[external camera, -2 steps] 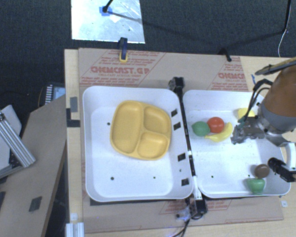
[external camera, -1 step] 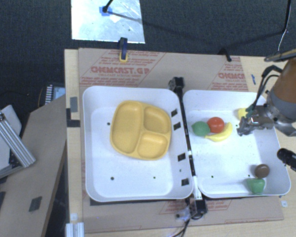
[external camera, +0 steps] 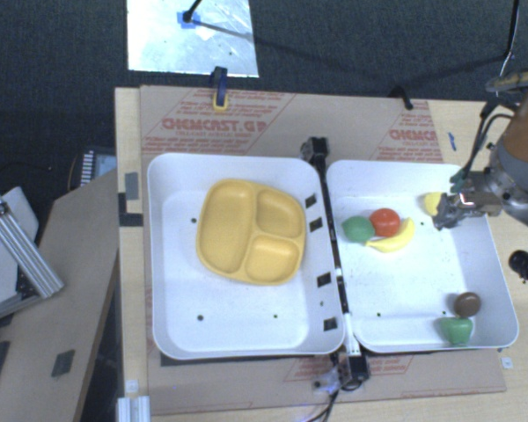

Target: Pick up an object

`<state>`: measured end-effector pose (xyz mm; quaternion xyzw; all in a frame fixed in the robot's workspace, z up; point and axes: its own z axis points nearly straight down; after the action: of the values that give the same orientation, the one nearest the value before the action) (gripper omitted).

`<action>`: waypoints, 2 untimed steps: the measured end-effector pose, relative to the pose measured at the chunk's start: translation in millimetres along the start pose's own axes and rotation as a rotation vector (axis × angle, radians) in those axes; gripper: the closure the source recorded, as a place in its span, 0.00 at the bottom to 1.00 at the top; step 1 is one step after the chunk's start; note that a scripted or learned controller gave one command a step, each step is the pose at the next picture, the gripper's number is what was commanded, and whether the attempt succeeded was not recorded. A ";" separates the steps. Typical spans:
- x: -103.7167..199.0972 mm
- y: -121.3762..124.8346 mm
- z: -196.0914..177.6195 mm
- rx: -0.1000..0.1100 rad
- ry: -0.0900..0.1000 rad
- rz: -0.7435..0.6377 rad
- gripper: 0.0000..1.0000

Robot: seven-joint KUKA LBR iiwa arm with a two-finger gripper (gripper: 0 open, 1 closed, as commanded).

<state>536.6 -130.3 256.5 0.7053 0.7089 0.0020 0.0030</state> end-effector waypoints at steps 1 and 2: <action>58.3 4.2 6.6 0.005 0.003 -0.005 1.00; 118.7 -10.1 12.3 0.006 0.004 -0.005 1.00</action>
<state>525.9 -11.6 244.0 0.7033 0.7109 0.0013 -0.0004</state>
